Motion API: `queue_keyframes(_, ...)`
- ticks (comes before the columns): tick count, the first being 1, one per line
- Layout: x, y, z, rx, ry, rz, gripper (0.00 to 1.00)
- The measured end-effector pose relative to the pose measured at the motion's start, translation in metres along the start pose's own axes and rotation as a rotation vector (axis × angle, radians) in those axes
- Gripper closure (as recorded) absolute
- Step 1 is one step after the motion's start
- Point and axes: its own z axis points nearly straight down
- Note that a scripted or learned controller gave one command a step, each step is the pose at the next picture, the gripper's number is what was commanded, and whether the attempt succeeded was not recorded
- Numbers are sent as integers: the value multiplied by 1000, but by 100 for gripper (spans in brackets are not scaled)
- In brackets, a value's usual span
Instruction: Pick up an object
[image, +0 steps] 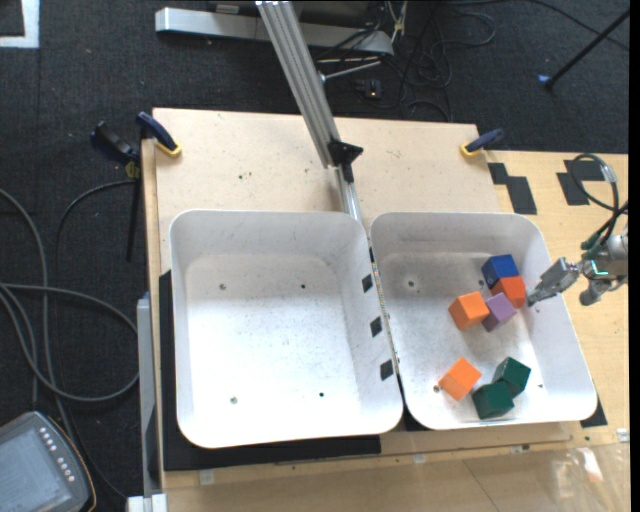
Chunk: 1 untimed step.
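Dark carpet with loose cables lies all around a pale wooden bench (300, 160), and on the bench sit two white bins side by side. Blue and yellow clamps (160, 135) pinch the bench's far corners, most likely so the board cannot slide when the arm pushes down. A metal pole (305, 80) slants in from the top and ends just behind the spot where the two bins meet. The left bin (190, 250) has nothing in it but small specks. The right bin (420, 240) holds all the blocks, so that is where the picking has to be done. Four blocks huddle near its far right side: a blue block (499, 269), a red-orange block (514, 291) touching it, a purple block (498, 309) just below, and an orange block (467, 309) beside the purple one. Closer to the front wall sit another orange block (460, 379) and two green blocks (502, 388) pressed together. The gripper (545, 287) comes in from the right, over the bin's right rim, with its tip just beside the red-orange block. That looks like the block it is going for. I cannot tell how wide its tip is spread, and no block is seen in its hold. Blocks packed so tight may be hard to grab, since a neighbor could get bumped away.
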Motion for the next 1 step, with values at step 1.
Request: queue_keyframes(1,0,1,-2,-3,-1,0,0)
